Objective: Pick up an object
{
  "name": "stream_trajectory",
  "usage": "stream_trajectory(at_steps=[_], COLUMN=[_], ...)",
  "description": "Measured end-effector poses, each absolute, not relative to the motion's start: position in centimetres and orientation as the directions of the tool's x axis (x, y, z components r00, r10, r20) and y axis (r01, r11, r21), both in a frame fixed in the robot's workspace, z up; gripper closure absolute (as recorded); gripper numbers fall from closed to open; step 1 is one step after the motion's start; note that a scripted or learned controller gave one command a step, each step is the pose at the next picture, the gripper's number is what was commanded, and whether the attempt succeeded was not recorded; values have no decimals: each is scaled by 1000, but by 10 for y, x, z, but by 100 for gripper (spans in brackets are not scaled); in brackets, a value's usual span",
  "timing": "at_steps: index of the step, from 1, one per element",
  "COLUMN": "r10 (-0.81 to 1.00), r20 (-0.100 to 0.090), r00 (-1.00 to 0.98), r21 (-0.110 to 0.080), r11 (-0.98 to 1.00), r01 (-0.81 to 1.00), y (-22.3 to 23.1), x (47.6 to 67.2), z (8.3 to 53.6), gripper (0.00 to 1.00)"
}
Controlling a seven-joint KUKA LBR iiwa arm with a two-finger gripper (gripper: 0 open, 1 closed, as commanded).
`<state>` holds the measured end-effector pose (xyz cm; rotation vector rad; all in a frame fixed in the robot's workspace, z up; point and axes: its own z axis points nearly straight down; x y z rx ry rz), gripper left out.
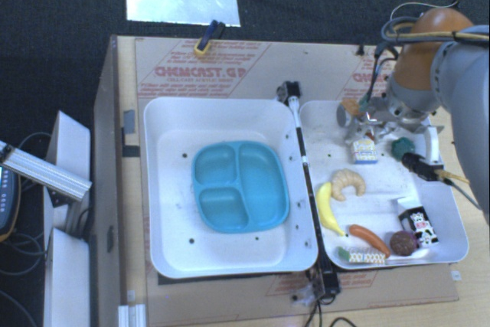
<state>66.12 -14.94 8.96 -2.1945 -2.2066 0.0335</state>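
Observation:
My gripper (pixel 364 128) hangs low over the back of the right bin (pixel 392 178), pointing down from the grey wrist with its orange band (pixel 426 50). Directly below it, touching or nearly touching, stands a small white carton with a yellow and blue label (pixel 365 152). Other things lie in that bin: a croissant (pixel 348 182), a yellow banana (pixel 328 209), an orange sausage-like piece (pixel 367 237), a brown ball (pixel 403 243), a black-and-white carton (pixel 418 224) and a teal piece (pixel 403 145).
The left bin (pixel 157 165) holds a blue divided plate (pixel 240 186). A ridge with a black rod (pixel 300 149) separates the two bins. A tan piece (pixel 351 107) sits at the right bin's back left, and a green-and-white strip (pixel 361 257) lies along its front wall.

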Motion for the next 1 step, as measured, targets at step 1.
stream_trajectory(at_steps=[1], r10=[1000], r20=[1], r00=[-4], r21=[5], r11=[4], r01=[1000], y=[-67], x=[644], z=[186], gripper=[100])
